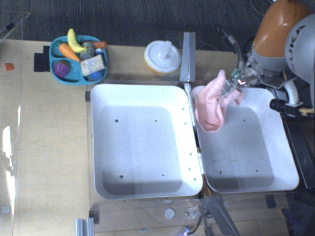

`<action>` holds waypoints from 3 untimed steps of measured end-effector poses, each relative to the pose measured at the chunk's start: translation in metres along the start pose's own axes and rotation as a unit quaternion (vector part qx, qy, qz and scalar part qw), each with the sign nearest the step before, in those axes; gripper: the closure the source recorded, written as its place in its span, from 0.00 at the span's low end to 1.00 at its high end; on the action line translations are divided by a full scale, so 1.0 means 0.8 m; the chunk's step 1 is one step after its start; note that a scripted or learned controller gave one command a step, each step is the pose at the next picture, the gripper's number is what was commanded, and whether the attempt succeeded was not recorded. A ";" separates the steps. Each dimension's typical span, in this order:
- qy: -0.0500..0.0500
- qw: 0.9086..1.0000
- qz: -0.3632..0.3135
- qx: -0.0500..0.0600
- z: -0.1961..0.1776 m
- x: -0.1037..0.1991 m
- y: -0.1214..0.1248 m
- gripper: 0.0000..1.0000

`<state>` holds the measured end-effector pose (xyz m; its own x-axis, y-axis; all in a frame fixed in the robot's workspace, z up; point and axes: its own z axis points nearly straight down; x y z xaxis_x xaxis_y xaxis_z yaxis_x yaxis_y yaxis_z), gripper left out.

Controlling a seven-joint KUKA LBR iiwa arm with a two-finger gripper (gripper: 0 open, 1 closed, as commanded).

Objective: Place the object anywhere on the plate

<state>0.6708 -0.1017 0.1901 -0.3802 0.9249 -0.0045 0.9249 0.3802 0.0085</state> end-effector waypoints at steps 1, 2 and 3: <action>0.000 1.000 -0.003 -0.001 -0.046 0.001 0.004 1.00; 0.001 0.979 -0.203 0.000 -0.040 0.061 0.019 1.00; 0.001 0.919 -0.395 -0.001 -0.032 0.124 0.042 1.00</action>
<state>0.6637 0.0027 0.2156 -0.9327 0.3604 -0.0086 0.3604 0.9328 0.0050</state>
